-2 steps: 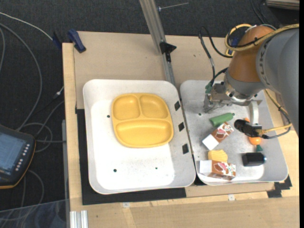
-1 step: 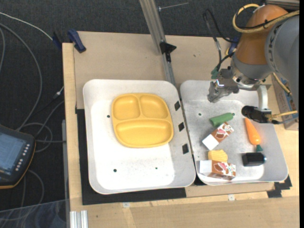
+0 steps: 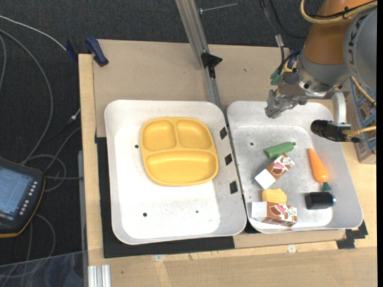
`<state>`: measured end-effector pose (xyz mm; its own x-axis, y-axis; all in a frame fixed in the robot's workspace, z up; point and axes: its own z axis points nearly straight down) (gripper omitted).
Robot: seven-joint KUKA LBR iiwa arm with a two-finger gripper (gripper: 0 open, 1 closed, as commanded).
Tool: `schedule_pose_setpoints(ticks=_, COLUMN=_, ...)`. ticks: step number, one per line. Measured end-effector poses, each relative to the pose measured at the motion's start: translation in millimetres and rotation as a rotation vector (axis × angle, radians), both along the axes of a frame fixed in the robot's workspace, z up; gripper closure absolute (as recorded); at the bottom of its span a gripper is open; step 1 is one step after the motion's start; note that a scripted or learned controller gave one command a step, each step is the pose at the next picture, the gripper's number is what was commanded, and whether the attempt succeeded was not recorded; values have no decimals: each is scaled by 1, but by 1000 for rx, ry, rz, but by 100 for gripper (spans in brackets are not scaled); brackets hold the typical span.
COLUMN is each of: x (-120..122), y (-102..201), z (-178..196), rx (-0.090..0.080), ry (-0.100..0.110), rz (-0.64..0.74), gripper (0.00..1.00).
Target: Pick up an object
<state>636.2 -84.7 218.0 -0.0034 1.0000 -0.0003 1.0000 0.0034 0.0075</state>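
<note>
light: even, bright overhead | shadows: soft, faint | glare: mild on white bins (image 3: 119, 160) | focus: slightly soft

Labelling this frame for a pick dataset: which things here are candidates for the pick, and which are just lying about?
For the job: end effector; in the right bin: green piece, carrot, black block, small carton, yellow piece, flat carton.

Lying about: yellow tray, left bin.

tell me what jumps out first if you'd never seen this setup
The yellow tray, split into three compartments, lies alone in the left bin and draws the eye first. The right bin holds a cluster of small things: a carrot, a green piece, a black block and small cartons. The gripper hangs over that bin's far edge, apart from them all.
</note>
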Motion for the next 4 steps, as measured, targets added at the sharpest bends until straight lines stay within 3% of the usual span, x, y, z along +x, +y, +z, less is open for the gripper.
schedule_pose_setpoints(ticks=1, x=1, y=1, z=34, rx=0, ry=2, rz=-2, gripper=100)
schedule_pose_setpoints(ticks=2, x=-9, y=47, z=39, rx=3, ry=8, rz=2, gripper=100)
schedule_pose_setpoints(ticks=4, x=-59, y=153, z=25, rx=4, ry=12, rz=4, gripper=100)
